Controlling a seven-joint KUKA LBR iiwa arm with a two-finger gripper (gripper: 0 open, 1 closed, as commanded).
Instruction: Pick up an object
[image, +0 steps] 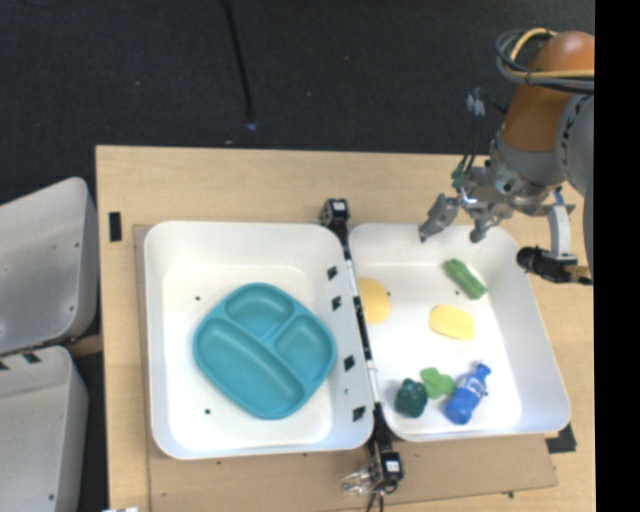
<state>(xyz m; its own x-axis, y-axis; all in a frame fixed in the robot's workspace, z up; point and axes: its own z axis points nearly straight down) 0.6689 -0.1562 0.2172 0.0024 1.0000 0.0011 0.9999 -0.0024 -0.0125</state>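
On the wooden counter (120, 180) there are two shallow white bins side by side. The left bin (165, 300) holds one turquoise divided plate (262, 348), which lies flat in the middle of it and has three compartments. The right bin (530, 340) holds several small objects. A green oblong piece (465, 278) lies far in the bin, a little to the right, and is tilted. A pale yellow round piece (373, 299) lies at the left wall of this bin, just beside the divider between the bins. Another yellow piece (452, 322) lies near the middle. At the near side there are three things close together: a dark green piece (410, 398), a light green piece (437, 381) and a blue object (466, 394), which looks like a small bottle. The arm (535, 110) comes in from the right and stands over the far right corner. Its hand (456, 222) hangs above the far edge of the right bin, with the two fingers spread apart, pointing down, and nothing between them. The green oblong piece is the nearest object to it, not touching it.
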